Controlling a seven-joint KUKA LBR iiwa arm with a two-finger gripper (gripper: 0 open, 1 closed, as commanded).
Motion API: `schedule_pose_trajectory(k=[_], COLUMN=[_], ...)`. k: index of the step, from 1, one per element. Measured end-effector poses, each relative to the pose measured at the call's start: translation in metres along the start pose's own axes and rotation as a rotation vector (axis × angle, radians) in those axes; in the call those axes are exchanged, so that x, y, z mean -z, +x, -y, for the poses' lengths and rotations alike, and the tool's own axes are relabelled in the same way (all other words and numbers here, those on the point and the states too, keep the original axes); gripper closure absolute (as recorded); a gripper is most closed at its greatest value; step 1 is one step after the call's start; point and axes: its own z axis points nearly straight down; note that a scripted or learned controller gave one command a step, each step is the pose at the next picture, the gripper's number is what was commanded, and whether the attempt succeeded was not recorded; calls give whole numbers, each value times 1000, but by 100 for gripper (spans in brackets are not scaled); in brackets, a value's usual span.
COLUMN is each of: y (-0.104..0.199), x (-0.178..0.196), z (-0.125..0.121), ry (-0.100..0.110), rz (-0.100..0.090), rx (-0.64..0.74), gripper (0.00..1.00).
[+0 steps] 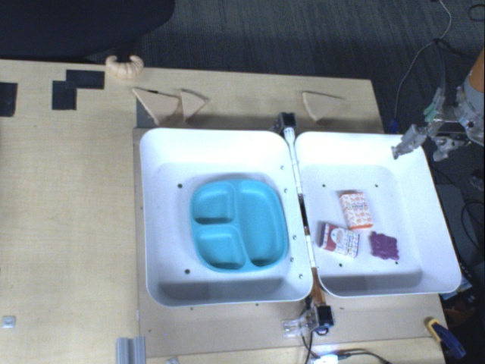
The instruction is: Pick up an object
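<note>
Three small items lie in the right bin (424, 203). An orange and white packet (355, 209) sits near the middle. Just below it to the left is a red and white packet (339, 240), and a purple bunch of grapes (384, 246) lies to its right. My gripper (419, 150) hovers over the bin's far right corner, well above and to the right of the items. It is open, with nothing between its fingers.
The left bin (163, 203) holds a blue divided plate (238, 223). A raised divider (298, 196) separates the two bins. Cables hang off the bench at the right (424, 59). Wooden bench surface (68, 218) stretches to the left.
</note>
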Motion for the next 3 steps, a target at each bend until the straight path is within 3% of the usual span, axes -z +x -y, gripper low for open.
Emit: schedule_pose_trajectory(k=[1,2,3], y=[-1,29,29], x=[-138,-150,-138], z=[23,77,75], ry=[4,-4,-10], rz=[-2,0,2], rx=[-2,-3,-1], gripper=[0,0,100])
